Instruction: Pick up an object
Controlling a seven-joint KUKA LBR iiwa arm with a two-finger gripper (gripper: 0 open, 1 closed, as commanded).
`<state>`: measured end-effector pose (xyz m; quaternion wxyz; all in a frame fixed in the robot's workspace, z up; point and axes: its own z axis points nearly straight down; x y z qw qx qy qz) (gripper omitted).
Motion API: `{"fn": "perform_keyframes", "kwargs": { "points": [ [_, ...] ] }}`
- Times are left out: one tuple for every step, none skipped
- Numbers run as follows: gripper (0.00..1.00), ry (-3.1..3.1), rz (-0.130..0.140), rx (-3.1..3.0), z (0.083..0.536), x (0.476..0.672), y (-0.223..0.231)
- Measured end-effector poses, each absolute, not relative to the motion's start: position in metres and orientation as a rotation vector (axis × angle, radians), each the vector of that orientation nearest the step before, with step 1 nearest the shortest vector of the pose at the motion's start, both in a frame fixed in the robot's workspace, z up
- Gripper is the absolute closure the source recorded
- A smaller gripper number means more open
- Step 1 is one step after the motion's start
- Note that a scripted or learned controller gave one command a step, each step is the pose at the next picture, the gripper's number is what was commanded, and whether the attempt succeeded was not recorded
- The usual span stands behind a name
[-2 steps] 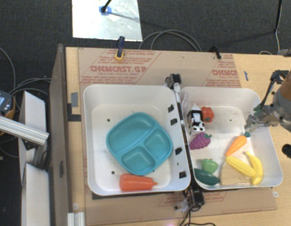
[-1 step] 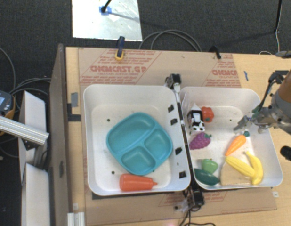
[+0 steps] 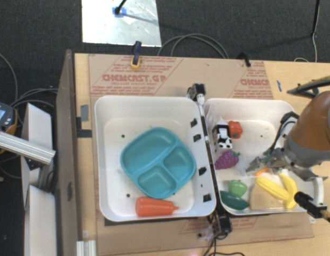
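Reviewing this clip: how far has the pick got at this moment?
Done so far: the arm has reached over the right bin, its pincer low among the toys. In hand: nothing visibly; the corn, banana and grapes all lie on the bin floor. Left: closing on one item and lifting it clear. The teal plate and carrot sit in the left bin.

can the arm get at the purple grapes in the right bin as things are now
Probably yes. The purple grapes lie in the open in the right bin, nothing on top, and the gripper is just to their right. The cow toy sits close behind.
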<state>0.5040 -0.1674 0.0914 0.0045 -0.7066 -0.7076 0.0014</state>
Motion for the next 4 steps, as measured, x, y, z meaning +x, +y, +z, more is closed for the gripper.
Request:
{"fn": "perform_keyframes", "kwargs": {
  "points": [
    [1.00,-2.225,-0.003,-2.222,0.107,0.508,-0.170],
    [0.00,-2.225,-0.003,-2.221,0.106,0.508,-0.170],
    [0.00,-2.239,-0.011,-2.215,0.085,0.619,-0.144],
    [0.00,-2.220,0.002,-2.220,0.084,0.566,-0.148]
  ]
}}
